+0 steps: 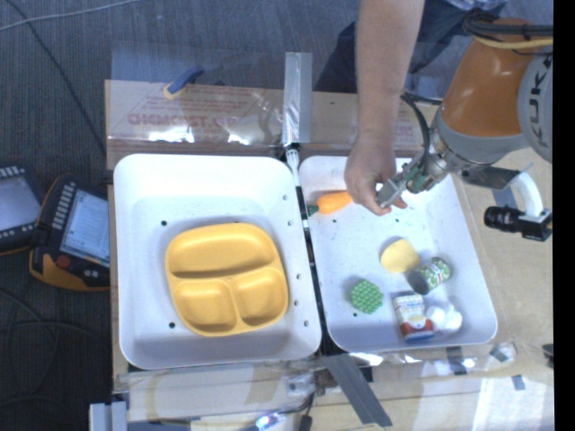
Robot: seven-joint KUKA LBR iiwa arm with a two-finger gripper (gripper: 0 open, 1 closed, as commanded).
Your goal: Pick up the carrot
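While a person's hand (370, 183) reaches into the right bin (467, 241) from above, the claw (395, 189) sits against its fingers; whether the claw is wide or narrow cannot be told. Carrot (332, 202) lies at the bin's upper left, just beside the hand. Left bin (135, 241) holds a yellow tray (226, 277).

Floor: dark grey carpet (72, 25), thin cables trailing across it | Bench: pale wood top (526, 268) with a brown cardboard sheet (180, 110) at the far edge (clear plastic film over part of it) | Left of bench: orange-edged handheld pendant (76, 232) lying on the carpet
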